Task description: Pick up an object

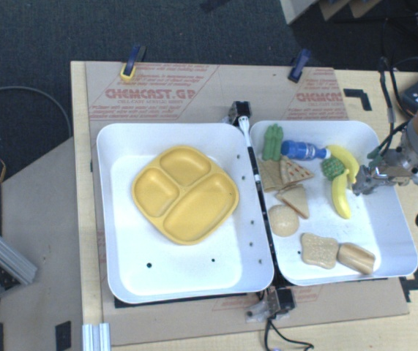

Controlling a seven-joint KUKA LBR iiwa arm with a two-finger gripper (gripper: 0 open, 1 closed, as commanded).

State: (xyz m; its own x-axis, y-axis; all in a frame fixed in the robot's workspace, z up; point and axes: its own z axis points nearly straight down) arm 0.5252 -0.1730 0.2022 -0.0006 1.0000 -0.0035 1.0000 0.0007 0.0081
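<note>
The right bin holds several toy foods: a yellow banana, a green broccoli piece, a blue bottle, a green block, sandwich triangles, a round bun, a toast slice and a bread loaf. My gripper hangs at the bin's right side, just right of the banana and broccoli. Nothing shows between its fingers.
The left bin carries a yellow divided plate. Clamps hold the cardboard sheet at the back. Cables run along the arm at the right edge, and a black latch sits between the bins.
</note>
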